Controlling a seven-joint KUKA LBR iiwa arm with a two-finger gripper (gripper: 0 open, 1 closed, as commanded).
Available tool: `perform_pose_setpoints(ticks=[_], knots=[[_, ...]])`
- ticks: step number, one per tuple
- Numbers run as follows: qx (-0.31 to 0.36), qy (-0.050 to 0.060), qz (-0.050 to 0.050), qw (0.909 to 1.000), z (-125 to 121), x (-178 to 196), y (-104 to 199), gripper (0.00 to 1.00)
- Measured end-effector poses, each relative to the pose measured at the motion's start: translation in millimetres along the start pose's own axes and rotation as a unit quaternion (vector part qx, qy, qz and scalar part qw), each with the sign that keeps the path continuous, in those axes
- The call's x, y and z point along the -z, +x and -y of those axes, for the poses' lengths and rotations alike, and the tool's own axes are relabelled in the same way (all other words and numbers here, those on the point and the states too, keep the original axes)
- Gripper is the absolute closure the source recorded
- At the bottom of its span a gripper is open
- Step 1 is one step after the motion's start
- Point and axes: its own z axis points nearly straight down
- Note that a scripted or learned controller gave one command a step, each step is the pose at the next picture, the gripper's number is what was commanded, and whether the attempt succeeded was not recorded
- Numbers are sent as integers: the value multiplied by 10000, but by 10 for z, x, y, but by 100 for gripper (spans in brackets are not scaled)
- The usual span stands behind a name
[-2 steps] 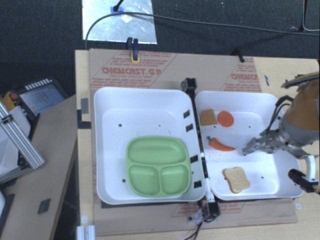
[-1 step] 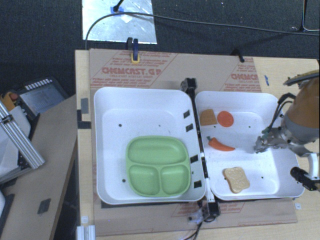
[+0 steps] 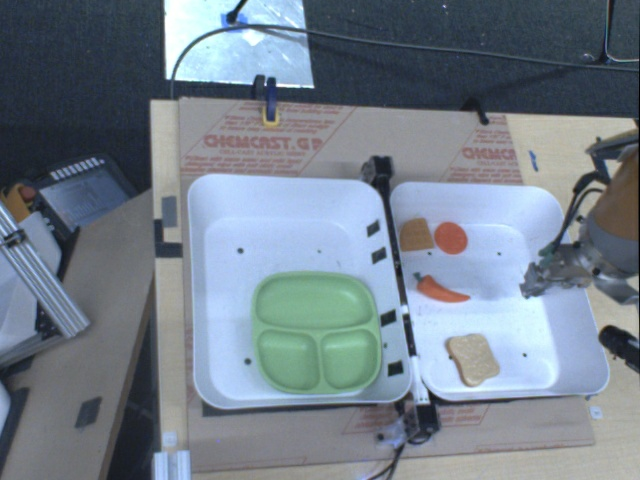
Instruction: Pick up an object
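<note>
Nearest the camera, in the right bin [image 3: 575, 363], lies a slice of toast [image 3: 472, 358], flat on the floor toward the front edge. It looks like toy food: light, stiff and thin, so a pinch across its narrow sides would likely hold better than one on the flat faces.

In the left bin [image 3: 215, 268] sits a green divided plate [image 3: 318, 330], broad and shallow, probably awkward for a small gripper.

Farther back in the right bin, an orange carrot [image 3: 441, 289] lies near the divider, slim and tapered; it is likely smooth and may roll, so the thicker middle seems the best place to take it. Beyond it, a tan cracker [image 3: 416, 234] and an orange-red disc [image 3: 451, 238] lie touching side by side near the back wall. Both are flat and low, likely hard to get under.

The gripper [image 3: 532, 283] hangs low over the right side of that bin, well apart from every item. Nothing is seen between its tips, and whether they are spread or pressed together cannot be told. The carrot lies closest to it.
</note>
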Motion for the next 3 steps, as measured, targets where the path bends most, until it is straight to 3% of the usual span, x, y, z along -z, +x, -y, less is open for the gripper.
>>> perform_pose_setpoints(ticks=[2, 3], knots=[[9, -15, 6, 10000, 21, 1066, 79, 100], [18, 9, -4, 10000, 29, 1016, 498, 100]])
